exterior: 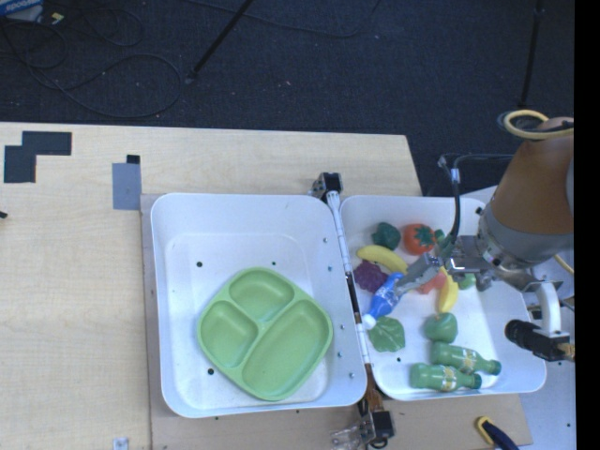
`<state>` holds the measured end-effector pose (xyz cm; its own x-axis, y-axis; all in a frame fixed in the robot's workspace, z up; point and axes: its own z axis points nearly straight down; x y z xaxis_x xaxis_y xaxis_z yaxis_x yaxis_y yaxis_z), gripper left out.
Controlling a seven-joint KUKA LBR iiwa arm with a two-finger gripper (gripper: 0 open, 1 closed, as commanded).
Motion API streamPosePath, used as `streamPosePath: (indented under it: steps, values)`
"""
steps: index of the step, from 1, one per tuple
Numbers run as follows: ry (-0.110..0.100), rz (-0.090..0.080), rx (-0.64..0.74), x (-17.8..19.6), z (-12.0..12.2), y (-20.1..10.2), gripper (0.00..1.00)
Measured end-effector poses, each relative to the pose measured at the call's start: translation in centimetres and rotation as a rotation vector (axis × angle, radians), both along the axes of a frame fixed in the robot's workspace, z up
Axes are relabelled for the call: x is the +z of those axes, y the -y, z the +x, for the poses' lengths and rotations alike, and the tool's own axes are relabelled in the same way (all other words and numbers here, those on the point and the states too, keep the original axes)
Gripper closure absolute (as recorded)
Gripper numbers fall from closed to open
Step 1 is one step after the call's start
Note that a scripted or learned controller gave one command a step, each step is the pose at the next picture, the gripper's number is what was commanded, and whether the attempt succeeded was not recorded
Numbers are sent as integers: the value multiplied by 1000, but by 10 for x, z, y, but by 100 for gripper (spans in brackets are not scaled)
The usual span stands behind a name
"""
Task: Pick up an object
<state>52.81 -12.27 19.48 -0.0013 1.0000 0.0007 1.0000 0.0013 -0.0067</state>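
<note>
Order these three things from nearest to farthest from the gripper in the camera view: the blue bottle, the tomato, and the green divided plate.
Measured from the gripper:
1. Blue bottle, right at the gripper's tip, in the right bin near the divider.
2. Tomato, a little beyond the gripper, toward the right bin's far side.
3. Green divided plate, clearly farthest, in the left bin.
</note>
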Motion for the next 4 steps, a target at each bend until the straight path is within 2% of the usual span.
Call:
streamPosePath:
  steps: [1,2,3,4]
  values:
    - [0,1,-1,-110,2,32,0]
    - [-1,3,-1,-110,-46,-14,0]
    - [-4,8,-5,-101,-45,-14,100]
    - [-1,1,0,4,-52,-39,100]
